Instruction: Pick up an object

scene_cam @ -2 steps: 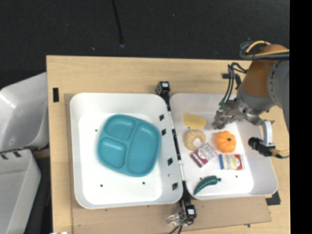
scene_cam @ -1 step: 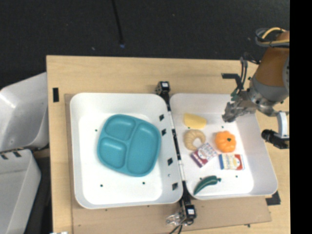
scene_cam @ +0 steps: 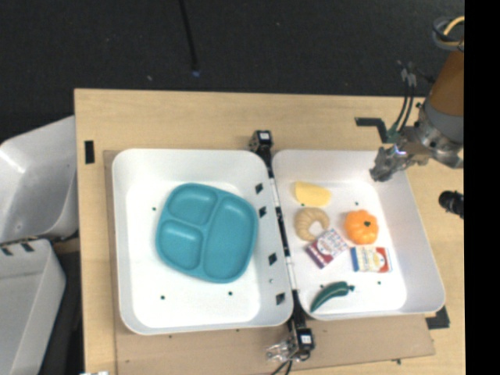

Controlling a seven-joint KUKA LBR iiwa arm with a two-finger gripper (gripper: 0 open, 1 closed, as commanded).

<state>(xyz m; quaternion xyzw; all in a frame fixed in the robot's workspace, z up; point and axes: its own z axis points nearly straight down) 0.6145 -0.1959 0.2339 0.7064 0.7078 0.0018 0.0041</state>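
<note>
Grey metal, the gripper (scene_cam: 384,165) hangs over the far right corner of the right bin (scene_cam: 418,233). We cannot tell how it is set, and we see nothing in it; it looks parked above bare floor, we judge, to approach from the edge. Nearest lies a yellow piece (scene_cam: 312,193), well apart to its left. Beyond sit a pumpkin (scene_cam: 362,226), a bagel (scene_cam: 312,222), two small packets (scene_cam: 326,248) and a green pepper (scene_cam: 333,293). The left bin (scene_cam: 137,287) holds a blue plate (scene_cam: 207,231).

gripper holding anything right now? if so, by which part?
Nothing is held. The gripper hangs over the right bin's upper right corner, with no object between its jaws; the nearest item, the orange pumpkin, lies apart.
</note>
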